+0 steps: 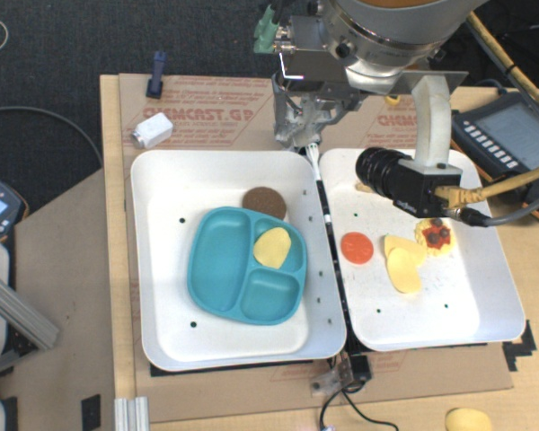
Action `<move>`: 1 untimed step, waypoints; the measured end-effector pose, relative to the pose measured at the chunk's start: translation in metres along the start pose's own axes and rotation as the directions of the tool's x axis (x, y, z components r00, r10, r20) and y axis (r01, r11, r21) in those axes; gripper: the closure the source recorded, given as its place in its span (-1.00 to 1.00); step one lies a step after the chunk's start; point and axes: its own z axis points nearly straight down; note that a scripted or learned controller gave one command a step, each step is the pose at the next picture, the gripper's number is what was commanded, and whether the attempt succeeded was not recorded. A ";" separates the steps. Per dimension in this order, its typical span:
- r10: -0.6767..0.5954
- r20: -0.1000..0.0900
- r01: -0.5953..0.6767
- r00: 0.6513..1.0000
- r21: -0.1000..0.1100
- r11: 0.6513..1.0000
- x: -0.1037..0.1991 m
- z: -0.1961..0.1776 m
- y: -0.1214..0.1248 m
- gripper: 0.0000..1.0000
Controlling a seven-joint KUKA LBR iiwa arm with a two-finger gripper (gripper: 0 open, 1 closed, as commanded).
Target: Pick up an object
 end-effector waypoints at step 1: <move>0.003 0.009 -0.003 1.000 0.019 1.000 0.024 0.115 -0.002 1.00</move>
